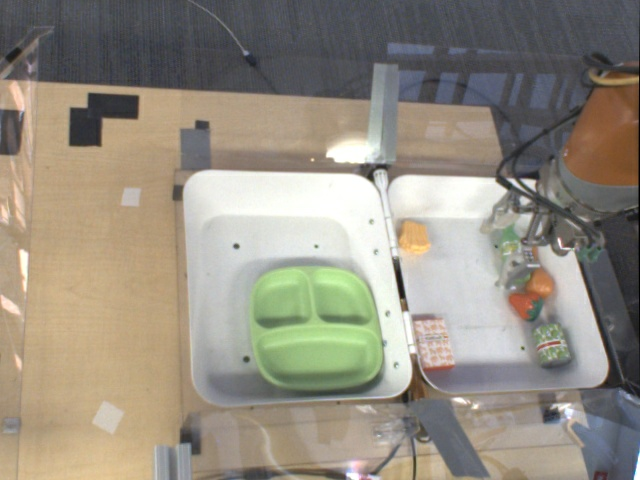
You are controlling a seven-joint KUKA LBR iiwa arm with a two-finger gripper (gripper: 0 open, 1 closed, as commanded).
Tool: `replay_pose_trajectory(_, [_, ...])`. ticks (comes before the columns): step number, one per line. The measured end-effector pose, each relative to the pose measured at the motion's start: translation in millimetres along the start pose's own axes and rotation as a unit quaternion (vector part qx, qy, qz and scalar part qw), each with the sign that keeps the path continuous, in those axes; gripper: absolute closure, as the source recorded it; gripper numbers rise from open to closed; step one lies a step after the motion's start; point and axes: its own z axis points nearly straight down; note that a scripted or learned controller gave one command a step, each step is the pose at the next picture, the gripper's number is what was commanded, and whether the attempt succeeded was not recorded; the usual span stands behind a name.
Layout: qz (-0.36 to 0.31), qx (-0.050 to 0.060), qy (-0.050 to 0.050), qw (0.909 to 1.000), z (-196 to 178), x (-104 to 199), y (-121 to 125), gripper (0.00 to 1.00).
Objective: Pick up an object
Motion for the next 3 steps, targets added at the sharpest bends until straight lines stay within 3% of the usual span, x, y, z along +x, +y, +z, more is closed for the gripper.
replay_pose_trajectory(1, [-0.02, 0.0, 0.0, 0.9998, 96, 62, -18, 0.0])
replay_pose_trajectory(2, [0.151, 0.0, -0.003, 0.9885, 101, 26, 23, 0.0])
replay_pose_trajectory(3, [0.148, 0.0, -0.012, 0.9889, 86, 22, 24, 1.0])
